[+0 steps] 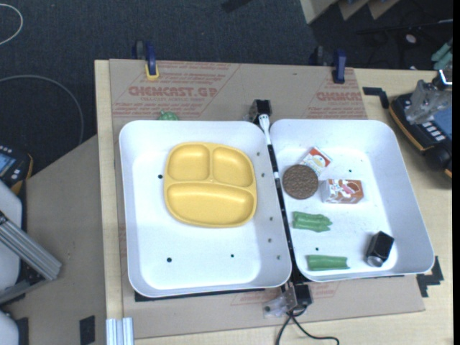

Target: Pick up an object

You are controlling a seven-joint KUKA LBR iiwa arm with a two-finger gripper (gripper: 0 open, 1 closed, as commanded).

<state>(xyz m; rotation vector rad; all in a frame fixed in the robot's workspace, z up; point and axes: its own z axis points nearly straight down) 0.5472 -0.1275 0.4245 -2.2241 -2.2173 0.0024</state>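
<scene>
In the right bin [413, 192], a green bean [327, 262] lies nearest, a black block [379, 248] beside it; farther back lie a second green pod [311, 222], a brown disc [300, 181] and two packets [343, 190]. The left bin [136, 192] holds a yellow divided plate [210, 184].

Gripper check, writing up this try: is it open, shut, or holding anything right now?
Gripper: cannot be told; it sits at the bench's right edge, away from the bins.

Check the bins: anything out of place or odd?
One thing: a small green object lies on the board outside the left bin, behind its back rim. The yellow divided plate sits slightly askew. Right bin items lie loose, apart.
</scene>
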